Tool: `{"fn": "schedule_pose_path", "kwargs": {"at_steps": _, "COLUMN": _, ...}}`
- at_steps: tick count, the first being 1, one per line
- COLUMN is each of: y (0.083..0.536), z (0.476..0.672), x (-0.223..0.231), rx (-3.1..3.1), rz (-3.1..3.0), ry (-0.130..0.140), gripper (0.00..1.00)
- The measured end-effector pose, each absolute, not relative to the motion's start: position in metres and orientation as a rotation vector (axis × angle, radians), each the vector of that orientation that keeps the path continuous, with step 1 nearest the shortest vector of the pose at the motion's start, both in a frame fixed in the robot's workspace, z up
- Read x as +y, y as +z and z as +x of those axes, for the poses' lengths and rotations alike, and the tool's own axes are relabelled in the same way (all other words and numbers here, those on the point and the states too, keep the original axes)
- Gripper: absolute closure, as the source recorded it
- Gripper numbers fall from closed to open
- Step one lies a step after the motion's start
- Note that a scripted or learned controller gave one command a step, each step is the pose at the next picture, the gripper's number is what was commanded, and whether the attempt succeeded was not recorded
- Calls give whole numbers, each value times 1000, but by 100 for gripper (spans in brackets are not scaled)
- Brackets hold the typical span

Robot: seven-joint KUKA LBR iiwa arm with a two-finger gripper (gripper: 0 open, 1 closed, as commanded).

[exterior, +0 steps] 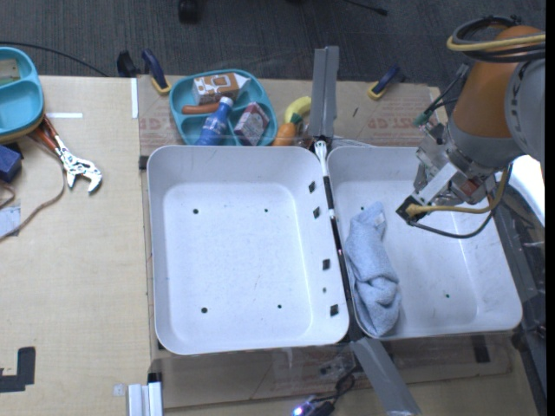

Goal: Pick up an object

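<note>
One soft, light cloth (373,271) lies left of the gripper (429,185); pinch its lumpy top. Gripper spread? Can't tell.

The bench (78,276) is pale wood. On it sits the left bin (153,232), shallow and white, with the right bin (451,271) touching its right side. Just behind the left bin stands a teal tray (179,102) of small items, and a yellow thing (297,108) lies behind the bin's far right corner. Well to the left of the left bin lie a silver wrench (76,168) and a second teal tray (33,87). A blue clamp (154,69) sits at the bench's far edge, behind the left bin's far left corner.
</note>
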State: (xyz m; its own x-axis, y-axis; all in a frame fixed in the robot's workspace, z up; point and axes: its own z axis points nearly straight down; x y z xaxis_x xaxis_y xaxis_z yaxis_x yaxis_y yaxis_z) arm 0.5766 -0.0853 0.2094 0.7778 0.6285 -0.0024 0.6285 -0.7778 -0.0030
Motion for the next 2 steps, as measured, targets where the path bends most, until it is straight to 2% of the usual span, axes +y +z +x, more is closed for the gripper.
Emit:
{"fn": "schedule_pose_path", "kwargs": {"at_steps": 1, "y": 195, "z": 525, "x": -155, "rx": -1846, "rz": -2540, "ry": 3, "gripper": 100}}
{"fn": "schedule_pose_path", "kwargs": {"at_steps": 2, "y": 195, "z": 525, "x": -155, "rx": -1846, "rz": -2539, "ry": 3, "gripper": 0}}
